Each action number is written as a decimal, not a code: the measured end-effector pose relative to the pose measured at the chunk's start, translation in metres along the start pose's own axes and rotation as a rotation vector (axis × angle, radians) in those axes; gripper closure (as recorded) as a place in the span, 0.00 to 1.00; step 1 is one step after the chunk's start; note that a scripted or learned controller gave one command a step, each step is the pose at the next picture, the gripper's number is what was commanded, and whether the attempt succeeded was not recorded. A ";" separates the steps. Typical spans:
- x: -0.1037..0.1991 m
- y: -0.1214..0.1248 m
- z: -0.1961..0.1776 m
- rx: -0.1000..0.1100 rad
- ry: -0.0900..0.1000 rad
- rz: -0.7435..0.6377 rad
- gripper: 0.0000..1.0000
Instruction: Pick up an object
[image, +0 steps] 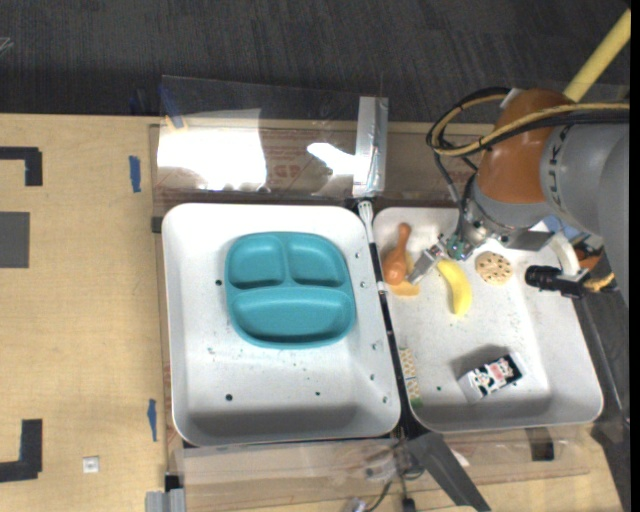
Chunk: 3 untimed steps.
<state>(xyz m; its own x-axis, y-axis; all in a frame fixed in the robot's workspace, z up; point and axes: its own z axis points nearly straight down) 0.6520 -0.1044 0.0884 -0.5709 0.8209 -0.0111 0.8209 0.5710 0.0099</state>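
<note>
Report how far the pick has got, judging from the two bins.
Done: the arm has reached over the right bin and the gripper sits low between the orange toy and the banana. In hand: nothing visibly lifted; banana, cookie and small carton lie on the bin floor. Left: grasp and raise one object.

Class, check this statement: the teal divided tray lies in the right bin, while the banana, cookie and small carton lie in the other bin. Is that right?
Not quite. The camera view shows the teal divided tray in the left bin. The banana, cookie and small carton lie in the other bin, as stated.
</note>
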 end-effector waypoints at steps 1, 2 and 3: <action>0.026 -0.036 -0.001 0.002 0.005 0.237 0.00; 0.025 -0.036 -0.007 0.003 0.004 0.238 1.00; 0.081 0.038 -0.097 0.007 0.009 0.325 1.00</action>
